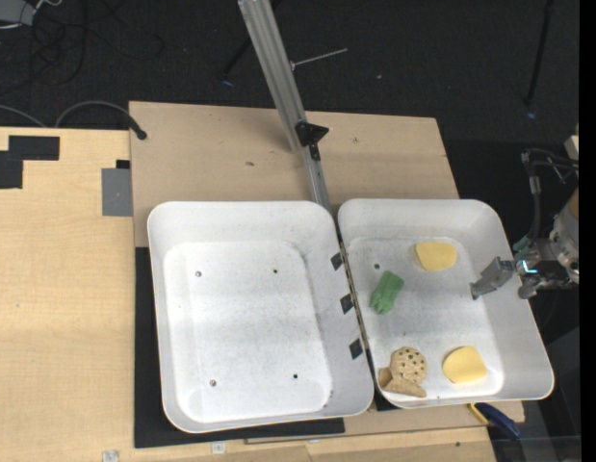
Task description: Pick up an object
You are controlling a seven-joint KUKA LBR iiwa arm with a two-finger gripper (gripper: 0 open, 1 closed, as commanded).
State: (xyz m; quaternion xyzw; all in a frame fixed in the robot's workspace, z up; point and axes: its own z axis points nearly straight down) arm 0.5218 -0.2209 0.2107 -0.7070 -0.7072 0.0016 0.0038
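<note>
Gripper (514, 275) at the frame's right edge, over the right bin (490, 221) rim, finger state impossible to tell (too small). Inside, lower right of centre: two yellow pieces (436, 255) (464, 365), a green block (385, 293), a cookie (406, 364); left bin (172, 229) beside it

You see a dark floor (134, 37) strewn with black cables (76, 114) behind the light wooden surface (57, 287). A slanted aluminium rail (273, 65) rises from the tan board (384, 157) under even, dim light.
</note>
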